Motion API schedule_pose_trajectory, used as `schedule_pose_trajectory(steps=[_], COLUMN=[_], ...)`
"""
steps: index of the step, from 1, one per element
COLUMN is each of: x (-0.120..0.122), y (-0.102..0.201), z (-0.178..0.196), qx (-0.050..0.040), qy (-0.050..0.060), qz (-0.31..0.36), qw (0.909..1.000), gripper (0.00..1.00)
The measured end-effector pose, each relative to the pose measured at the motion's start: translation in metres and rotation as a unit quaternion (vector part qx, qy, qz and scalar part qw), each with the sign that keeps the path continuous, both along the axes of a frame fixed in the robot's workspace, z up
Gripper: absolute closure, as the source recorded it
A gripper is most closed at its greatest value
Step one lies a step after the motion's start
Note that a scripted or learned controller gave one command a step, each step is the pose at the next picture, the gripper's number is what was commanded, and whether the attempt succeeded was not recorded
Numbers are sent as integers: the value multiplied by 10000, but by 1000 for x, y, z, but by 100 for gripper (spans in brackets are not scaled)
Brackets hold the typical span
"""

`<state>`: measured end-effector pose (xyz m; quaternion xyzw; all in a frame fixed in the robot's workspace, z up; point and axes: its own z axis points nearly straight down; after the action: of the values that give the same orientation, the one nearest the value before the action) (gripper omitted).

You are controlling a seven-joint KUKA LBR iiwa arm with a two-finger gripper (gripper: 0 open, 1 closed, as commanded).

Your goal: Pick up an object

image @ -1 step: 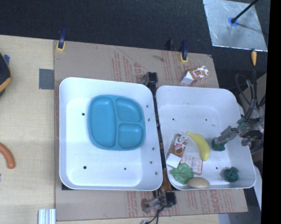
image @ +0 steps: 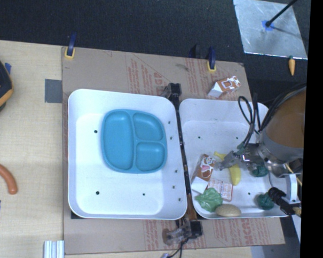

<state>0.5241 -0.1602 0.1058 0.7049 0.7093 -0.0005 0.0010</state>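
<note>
- Nearest the camera, a tan potato-like item [image: 228,210] and a green leafy toy [image: 209,199] lay along the near wall of the right bin [image: 205,114], with a dark teal object [image: 265,200] at the near right corner.
- Just beyond them, a printed card [image: 221,189] and a small red-and-white carton [image: 205,167] crowded the yellow piece [image: 235,174]; any clean pick, by this reading, needed a descent that cleared those neighbours.
- Meanwhile the gripper [image: 236,158] hovered over the yellow piece and seemed the likeliest to go for it; whether its jaws were open or closed could not be told, and nothing was visibly held.
- Centring the fingers across the yellow piece's narrow width before closing looked the soundest approach, since a skewed squeeze could push it against the card.
- To the left, the left bin [image: 83,149] carried a blue divided tray [image: 133,140].
- Farthest off, a small carton [image: 225,87] sat outside the bins on the cardboard.
</note>
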Motion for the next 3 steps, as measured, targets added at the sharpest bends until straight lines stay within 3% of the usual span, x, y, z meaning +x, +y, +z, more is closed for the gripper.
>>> schedule_pose_trajectory(steps=[1,2,3], x=[0,-1,-1], y=[-1,-1,-2], z=[10,9,20], qx=[-5,-5,-13], qy=[13,17,20], qz=[14,15,30], qw=[10000,10000,10000], gripper=[100,0,100])
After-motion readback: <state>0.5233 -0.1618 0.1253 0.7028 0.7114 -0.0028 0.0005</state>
